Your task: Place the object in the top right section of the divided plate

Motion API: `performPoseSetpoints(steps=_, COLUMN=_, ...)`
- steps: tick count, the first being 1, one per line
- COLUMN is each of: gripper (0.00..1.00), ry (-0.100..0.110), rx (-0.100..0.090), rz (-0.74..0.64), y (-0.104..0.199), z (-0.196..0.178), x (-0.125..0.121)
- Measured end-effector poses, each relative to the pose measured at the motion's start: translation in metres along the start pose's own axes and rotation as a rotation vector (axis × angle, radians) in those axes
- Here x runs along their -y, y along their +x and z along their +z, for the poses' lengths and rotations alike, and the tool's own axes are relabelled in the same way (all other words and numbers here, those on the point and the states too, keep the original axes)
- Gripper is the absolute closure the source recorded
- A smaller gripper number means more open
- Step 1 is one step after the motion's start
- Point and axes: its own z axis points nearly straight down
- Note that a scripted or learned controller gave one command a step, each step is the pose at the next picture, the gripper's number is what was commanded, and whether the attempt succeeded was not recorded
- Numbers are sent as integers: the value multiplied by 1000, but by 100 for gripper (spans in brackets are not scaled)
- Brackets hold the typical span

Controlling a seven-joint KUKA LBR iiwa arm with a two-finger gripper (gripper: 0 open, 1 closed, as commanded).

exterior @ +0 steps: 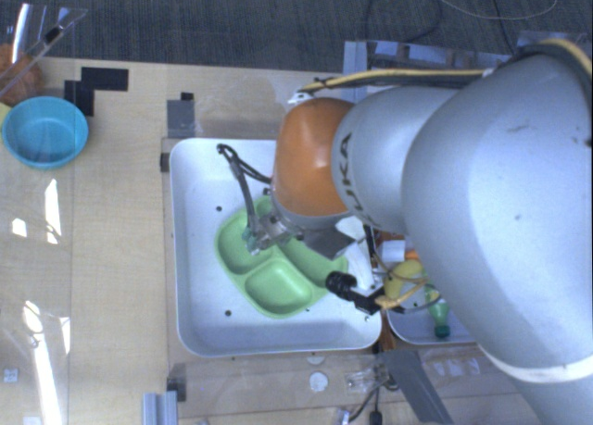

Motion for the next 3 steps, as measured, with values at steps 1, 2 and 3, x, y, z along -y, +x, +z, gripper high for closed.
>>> performPoseSetpoints(steps=1, gripper=0, ry=-3, rx=-6, rz=-6, y=5, z=1, x=-2)
performPoseSetpoints(steps=2, gripper=0, ry=-3, rx=-6, rz=-6, y=5, z=1, x=-2)
performPoseSetpoints(steps=3, gripper=0, ry=-3, rx=-6, rz=-6, y=6, z=1, x=-2)
